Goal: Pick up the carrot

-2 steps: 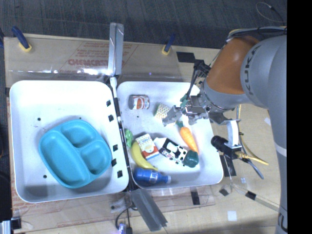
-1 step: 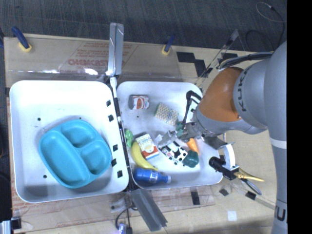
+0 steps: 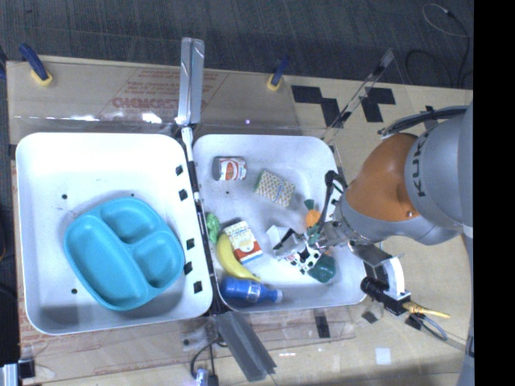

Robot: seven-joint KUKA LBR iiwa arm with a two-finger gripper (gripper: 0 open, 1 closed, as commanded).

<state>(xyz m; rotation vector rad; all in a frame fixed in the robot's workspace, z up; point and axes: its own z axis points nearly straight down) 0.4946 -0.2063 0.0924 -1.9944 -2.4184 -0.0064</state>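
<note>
The gripper [image 3: 310, 233] is down inside the right bin [image 3: 249, 147] near its right wall, and whether it is parted or closed cannot be told, since the arm's wrist and clutter hide it. The carrot [image 3: 311, 215], a small orange piece, lies just beside it on the far side, with a black-and-white patterned item [image 3: 304, 257] and a dark green object [image 3: 323, 272] on the gripper's near side and a white carton [image 3: 241, 240] and banana [image 3: 231, 260] further left. Because these things crowd the gripper, a closing grasp could catch a neighbour instead, or nudge the small carrot against the wall and miss it.
</note>
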